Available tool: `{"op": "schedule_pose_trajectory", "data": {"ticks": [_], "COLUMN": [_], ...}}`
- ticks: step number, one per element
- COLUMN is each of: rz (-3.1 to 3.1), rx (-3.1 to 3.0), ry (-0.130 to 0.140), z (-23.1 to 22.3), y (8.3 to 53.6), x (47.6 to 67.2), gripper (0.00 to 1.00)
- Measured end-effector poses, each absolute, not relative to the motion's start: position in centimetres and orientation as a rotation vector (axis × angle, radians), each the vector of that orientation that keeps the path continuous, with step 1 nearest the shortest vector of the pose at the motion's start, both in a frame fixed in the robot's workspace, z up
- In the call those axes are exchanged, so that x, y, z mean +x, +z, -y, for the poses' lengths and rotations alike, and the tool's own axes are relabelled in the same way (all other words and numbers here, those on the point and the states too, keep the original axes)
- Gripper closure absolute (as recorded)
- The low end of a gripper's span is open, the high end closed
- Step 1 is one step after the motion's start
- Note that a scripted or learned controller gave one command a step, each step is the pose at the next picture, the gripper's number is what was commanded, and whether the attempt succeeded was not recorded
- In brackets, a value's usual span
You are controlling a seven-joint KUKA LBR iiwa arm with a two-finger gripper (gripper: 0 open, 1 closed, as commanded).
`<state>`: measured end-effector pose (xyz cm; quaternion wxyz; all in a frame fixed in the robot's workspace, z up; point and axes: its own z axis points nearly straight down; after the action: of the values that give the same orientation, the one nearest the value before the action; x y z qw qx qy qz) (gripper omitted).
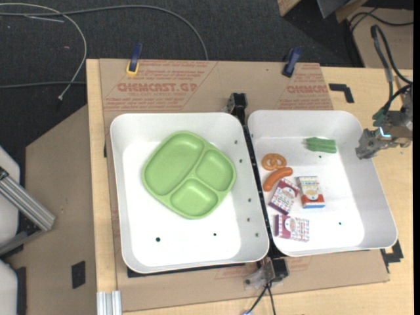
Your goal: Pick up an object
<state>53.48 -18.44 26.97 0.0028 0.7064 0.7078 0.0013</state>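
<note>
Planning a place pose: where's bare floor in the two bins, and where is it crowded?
Left bin: bare strip along its near edge, in front of the green divided plate.
Right bin: bare right half, between the green block and the near rim.
Crowded: its left side, with pretzel, sausage and three snack packets.

Lighting's pretty even and bright from overhead, so the two white bins (315, 238) come out close to blown out, while the dark floor (98, 18) up top stays dim and murky. Shadows are soft, just a thin one hugging the green divided plate (189, 174). Overall a bit soft and grainy, small packet print is unreadable, and the straight bench edges bow slightly near the frame borders.
</note>
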Motion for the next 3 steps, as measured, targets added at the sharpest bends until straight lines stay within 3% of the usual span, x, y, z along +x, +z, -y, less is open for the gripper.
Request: {"op": "schedule_pose_trajectory", "data": {"ticks": [3], "rz": [-2.228], "rx": [2.214], "ry": [0.005], "z": [3.1], "y": [25.8], "x": [58.9], "gripper": [1.00]}}
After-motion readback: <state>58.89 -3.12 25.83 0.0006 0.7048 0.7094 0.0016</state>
